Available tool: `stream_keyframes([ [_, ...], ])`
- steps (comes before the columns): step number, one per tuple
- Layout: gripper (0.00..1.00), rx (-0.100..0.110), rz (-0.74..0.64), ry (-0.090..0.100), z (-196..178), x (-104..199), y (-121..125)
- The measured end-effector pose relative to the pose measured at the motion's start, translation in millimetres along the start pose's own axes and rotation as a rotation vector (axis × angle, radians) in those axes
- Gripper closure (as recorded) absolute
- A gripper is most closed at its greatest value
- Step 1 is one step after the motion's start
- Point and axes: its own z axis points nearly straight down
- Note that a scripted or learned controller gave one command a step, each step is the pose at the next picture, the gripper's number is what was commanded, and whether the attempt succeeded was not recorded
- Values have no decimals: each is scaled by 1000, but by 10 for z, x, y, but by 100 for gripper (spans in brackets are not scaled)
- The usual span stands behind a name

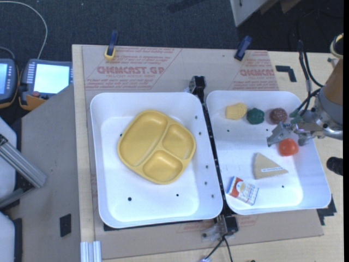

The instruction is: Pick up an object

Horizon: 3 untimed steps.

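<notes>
Two white bins (103, 146) sit on a cardboard-covered worktop (163, 64) above dark carpet (109, 10); gripper (283, 134) state unclear.

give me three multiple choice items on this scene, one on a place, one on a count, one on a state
1. Where does the yellow divided plate lie?
A. in the left bin
B. in the right bin
C. on the cardboard outside the bins

2. How many objects lie in the right bin?
A. two
B. four
C. six

3. How does the end effector stand to the red ball?
A. far off, over the left bin
B. right at the ball, low in the right bin
C. raised clear above the bench

Answers:
1. A, the plate fills the middle of the left bin.
2. C, six separate items show there.
3. B, it sits just above the ball.
</notes>
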Motion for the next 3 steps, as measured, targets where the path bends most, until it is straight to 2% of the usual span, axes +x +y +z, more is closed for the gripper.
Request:
stream_keyframes([
  [1,0,-12,-3,-2,-58,3,27],
  [2,0,-6,-2,-1,399,-43,75],
  [3,0,-4,-3,1,942,68,56],
])
